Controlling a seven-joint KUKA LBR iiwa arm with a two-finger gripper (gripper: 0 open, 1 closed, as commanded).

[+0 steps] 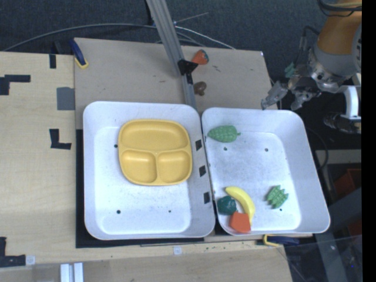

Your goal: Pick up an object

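1. Camera view: the gripper (pixel 286 97) hangs just outside the far right corner of the right bin (pixel 305 138), its two fingers spread apart with nothing between them.
2. The right bin holds the candidates: a green leaf toy (pixel 223 134) near its far left corner, a banana (pixel 241 200), a dark teal piece (pixel 227 205) and an orange block (pixel 239 222) crowded together at the near edge, and a small green spiky toy (pixel 275 196) by itself toward the near right.
3. The left bin (pixel 94 175) carries a yellow divided tray (pixel 155 151).
4. All these toys look like light, stiff plastic, probably smooth and a little slippery.
5. The spiky toy seems the easiest target, standing clear of its neighbours; pinching across its narrow width should work.
6. The banana touches its neighbours, so fingers could snag there.
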